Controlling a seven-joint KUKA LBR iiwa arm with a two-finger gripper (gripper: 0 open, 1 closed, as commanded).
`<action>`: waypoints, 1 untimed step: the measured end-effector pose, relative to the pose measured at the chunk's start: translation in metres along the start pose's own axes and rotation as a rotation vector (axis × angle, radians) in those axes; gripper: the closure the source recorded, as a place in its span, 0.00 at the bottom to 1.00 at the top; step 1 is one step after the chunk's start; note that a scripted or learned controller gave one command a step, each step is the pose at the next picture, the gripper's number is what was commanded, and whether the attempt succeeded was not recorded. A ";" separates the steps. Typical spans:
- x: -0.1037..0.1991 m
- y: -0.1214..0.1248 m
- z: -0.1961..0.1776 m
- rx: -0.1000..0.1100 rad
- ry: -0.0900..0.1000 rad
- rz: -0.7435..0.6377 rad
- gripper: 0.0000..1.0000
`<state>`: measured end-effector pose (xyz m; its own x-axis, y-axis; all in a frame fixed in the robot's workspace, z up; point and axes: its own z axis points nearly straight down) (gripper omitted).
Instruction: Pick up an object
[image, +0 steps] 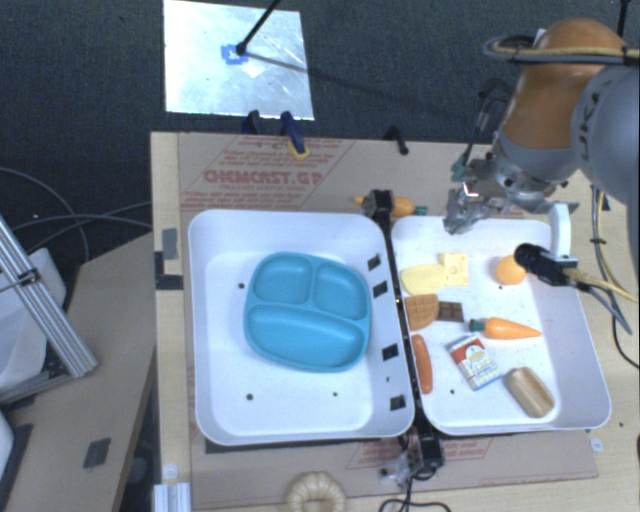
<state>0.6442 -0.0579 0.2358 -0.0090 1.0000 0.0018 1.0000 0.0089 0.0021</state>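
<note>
Bins sit side by side on your bench. The left bin holds a blue divided plate, lying flat near its middle. Move right across the black divider and you reach the right bin, where the pickable items lie: a red sausage along the left wall, a brown waffle piece above it, a pale yellow cheese wedge higher still, a small red-and-white carton, a carrot, a tan bread roll toward the near right corner, and an orange fruit. The gripper hangs over the bin's far edge, apart from every item, with nothing between its fingers; you cannot tell how wide the jaws stand.
</note>
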 end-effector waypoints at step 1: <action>0.049 -0.015 -0.005 0.001 0.001 0.000 1.00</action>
<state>0.6288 -0.0093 0.2410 -0.0093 1.0000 0.0024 1.0000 0.0093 0.0010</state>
